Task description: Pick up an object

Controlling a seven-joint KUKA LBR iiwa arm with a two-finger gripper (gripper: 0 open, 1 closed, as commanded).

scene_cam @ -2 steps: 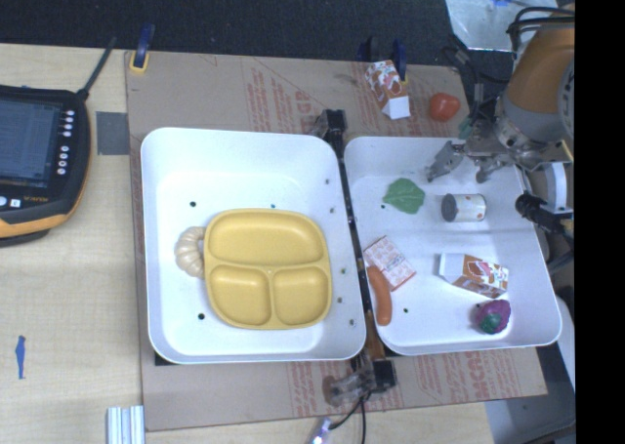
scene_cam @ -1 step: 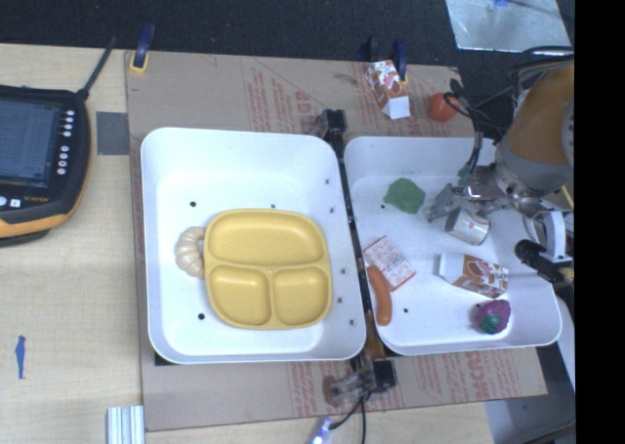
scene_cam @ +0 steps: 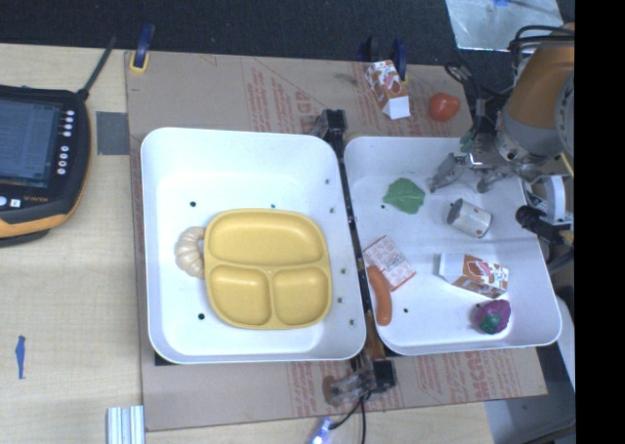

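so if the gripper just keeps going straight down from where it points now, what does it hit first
Most likely bare floor of the right bin. The gripper sits over the bin's upper part, fingers spread. The small grey cylinder lies just below it in the view and the green piece to its left; depth is unclear, so it may clip the cylinder.

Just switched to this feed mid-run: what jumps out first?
The big yellow divided tray fills much of the left bin, with a pale ridged toy tucked against its left edge. The claw hangs open over the back of the right bin, above a small grey can and beside a green leaf.
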